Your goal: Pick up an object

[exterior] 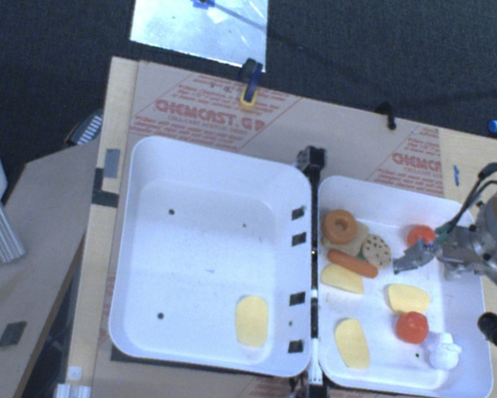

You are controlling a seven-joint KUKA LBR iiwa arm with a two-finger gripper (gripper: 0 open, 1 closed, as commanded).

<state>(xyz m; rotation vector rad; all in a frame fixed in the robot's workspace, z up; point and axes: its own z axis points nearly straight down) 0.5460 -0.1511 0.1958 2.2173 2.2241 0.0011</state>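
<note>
"CHEMCAST GP" on board (208,112) — hand (406,260) over right bin (482,330), grip state unclear.

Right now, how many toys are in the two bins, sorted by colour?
Yellow: 4, one in the left bin and three in the right bin
Red or orange-red: 3
Orange-brown ring: 1
Tan speckled round: 1
White: 1
Total: 10
</note>
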